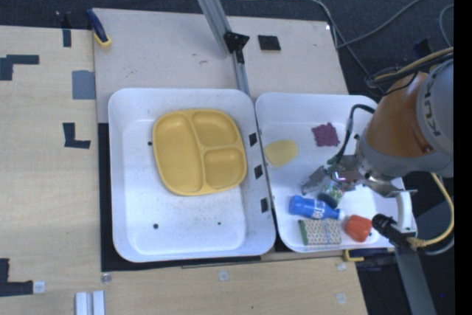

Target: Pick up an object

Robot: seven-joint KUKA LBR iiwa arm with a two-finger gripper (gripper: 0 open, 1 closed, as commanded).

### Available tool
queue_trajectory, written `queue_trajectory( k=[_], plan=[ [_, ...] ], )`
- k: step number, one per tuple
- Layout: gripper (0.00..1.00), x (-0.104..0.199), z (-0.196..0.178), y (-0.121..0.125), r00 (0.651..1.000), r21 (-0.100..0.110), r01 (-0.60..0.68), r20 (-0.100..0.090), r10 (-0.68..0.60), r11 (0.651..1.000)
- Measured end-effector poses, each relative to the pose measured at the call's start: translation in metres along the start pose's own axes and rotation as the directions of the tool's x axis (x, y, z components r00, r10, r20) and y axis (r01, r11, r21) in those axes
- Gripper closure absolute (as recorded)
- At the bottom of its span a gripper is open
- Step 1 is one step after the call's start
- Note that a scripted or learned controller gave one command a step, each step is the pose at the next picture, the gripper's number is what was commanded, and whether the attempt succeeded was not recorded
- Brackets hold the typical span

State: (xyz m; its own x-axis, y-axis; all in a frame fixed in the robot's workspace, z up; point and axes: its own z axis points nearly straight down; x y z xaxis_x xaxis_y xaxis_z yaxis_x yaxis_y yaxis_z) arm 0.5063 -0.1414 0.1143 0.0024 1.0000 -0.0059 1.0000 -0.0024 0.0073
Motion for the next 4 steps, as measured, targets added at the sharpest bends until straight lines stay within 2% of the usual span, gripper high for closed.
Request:
queue_trajectory(
  k=[1,2,3,4],
  plan=[
    [1.0,-0.001,-0.014,0.004,1.0,-0.015,0.002,0.005,-0.002,1.0],
    [1.0,0.001,-0.057,0.009,1.0,0.005,0.004,-0.005,-0.004,1.0],
    [1.0,0.001,-0.097,0.009,1.0,0.005,0.004,-0.005,-0.004,1.0],
    [1.0,0.057,-0.105,0.038,1.0,0.007,0.01,-0.008,-0.01,1.0]
  ],
)
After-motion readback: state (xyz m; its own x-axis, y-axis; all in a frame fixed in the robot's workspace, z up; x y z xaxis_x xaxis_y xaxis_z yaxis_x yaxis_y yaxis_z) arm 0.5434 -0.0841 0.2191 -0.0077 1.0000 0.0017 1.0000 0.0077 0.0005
